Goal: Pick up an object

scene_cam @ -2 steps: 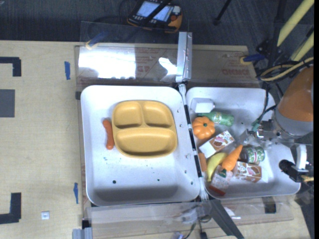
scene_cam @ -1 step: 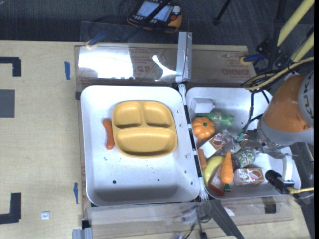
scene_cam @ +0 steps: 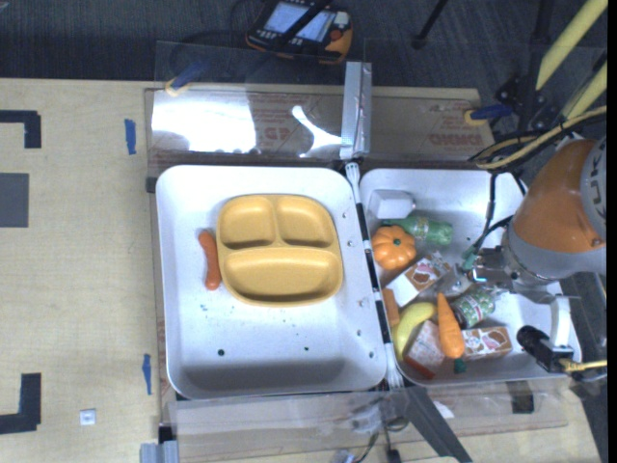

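where the right bin (scene_cam: pixel 424 183) comes nearest the camera, a banana (scene_cam: pixel 412 322), a carrot (scene_cam: pixel 449 328) and a flat food packet (scene_cam: pixel 485 340) lie crowded together. just beyond them the gripper (scene_cam: pixel 479 276) reaches in from the right over a small can (scene_cam: pixel 474 307); whether its fingers are apart or closed, i cannot tell. farther back sit a small pumpkin (scene_cam: pixel 394 247) and a green bottle (scene_cam: pixel 430 230). across in the left bin (scene_cam: pixel 183 287) rest a yellow divided plate (scene_cam: pixel 279 247) and a sausage (scene_cam: pixel 210 259).
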You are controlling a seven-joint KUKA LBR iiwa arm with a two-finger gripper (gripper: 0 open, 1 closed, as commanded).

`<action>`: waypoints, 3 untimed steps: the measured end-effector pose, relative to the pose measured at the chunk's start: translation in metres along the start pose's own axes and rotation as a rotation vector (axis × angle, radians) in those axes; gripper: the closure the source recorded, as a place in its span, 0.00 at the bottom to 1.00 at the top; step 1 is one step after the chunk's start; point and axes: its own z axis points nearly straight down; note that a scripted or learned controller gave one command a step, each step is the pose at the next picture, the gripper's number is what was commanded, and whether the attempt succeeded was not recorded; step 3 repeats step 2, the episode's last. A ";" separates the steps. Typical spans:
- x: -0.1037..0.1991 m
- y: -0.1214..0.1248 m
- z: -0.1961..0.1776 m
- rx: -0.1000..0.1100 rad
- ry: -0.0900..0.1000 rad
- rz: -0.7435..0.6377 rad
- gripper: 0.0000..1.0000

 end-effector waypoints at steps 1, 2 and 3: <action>0.038 -0.040 -0.107 0.007 -0.002 0.312 1.00; 0.057 -0.024 -0.092 0.007 -0.003 0.492 1.00; 0.057 -0.024 -0.092 0.007 -0.003 0.492 1.00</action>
